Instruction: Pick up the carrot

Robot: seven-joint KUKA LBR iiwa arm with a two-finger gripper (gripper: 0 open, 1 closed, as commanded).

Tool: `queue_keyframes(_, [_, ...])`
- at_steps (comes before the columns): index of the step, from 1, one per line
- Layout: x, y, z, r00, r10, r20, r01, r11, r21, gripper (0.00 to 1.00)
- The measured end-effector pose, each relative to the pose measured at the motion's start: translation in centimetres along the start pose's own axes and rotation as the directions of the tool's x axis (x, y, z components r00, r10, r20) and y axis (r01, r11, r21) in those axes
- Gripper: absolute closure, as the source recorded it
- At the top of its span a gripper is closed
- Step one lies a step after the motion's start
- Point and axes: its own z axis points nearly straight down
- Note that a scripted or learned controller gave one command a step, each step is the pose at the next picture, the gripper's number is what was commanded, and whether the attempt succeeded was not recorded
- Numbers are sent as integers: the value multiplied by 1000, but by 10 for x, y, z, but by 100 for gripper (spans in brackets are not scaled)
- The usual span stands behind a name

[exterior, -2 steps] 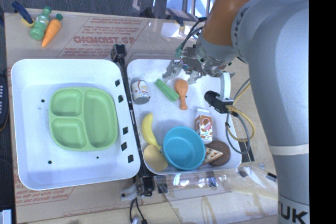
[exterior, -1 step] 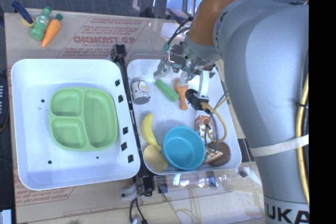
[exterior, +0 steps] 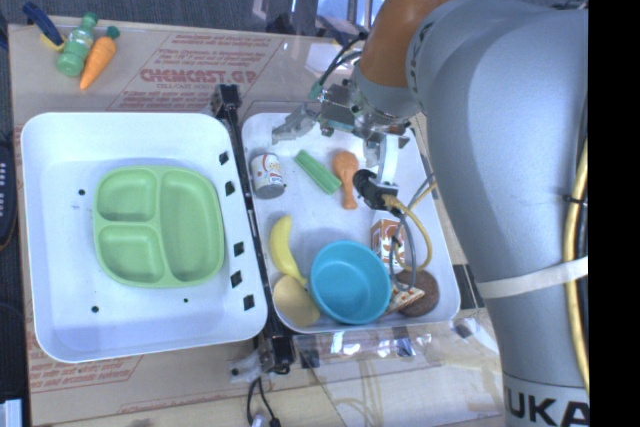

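The carrot (exterior: 346, 178) lies flat in the right bin (exterior: 440, 260), beside a green stick (exterior: 317, 171), free on its upper side for a descent from above. The end effector (exterior: 342, 118) hangs just behind it; I cannot tell whether it is apart or together.

The bench (exterior: 190, 75) carries two white bins (exterior: 60, 245), and at its 10 o'clock corner lie a toy carrot (exterior: 97, 62) and a green bottle (exterior: 76, 50).
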Motion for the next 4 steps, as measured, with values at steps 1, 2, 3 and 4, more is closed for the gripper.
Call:
queue_keyframes(1, [-39, -6, 60, 996, -93, -1, 93, 996, 6, 0])
queue_keyframes(2, [-38, -6, 49, 995, -100, -2, 100, 995, 7, 100])
queue_keyframes(3, [17, -2, -60, 948, 318, -4, -318, 948, 0, 100])
queue_keyframes(4, [16, -3, -57, 948, 320, -2, -320, 948, 5, 0])
